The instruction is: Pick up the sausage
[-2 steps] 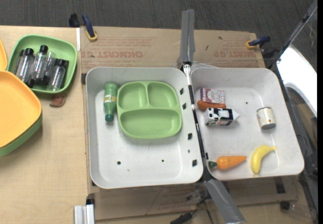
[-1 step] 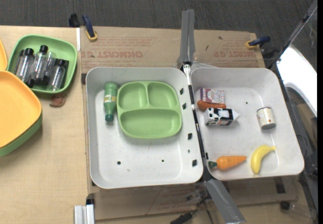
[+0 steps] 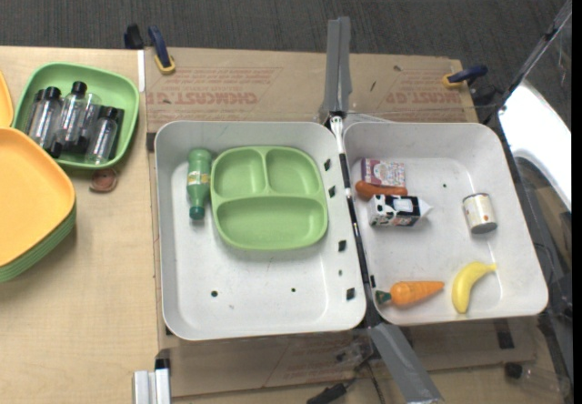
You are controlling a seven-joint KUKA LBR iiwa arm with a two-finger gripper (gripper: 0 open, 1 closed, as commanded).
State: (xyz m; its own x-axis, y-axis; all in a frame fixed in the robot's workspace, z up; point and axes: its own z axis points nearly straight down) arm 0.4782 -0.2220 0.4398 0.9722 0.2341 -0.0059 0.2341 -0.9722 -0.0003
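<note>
The sausage [image 3: 380, 189] is seen in the right bin [image 3: 509, 166], toward its upper left, lying against a pink carton [image 3: 380, 172] above and a small black-and-white milk carton [image 3: 396, 210] below. Further right a white can [image 3: 479, 212] is set; a carrot [image 3: 415, 293] and a banana [image 3: 469, 285] lie along the lower edge. In the left bin [image 3: 245, 302] a green divided plate [image 3: 268, 196] is placed beside a green bottle [image 3: 198, 181]. How far the hand is open cannot be told — no hold on the sausage is seen.
</note>
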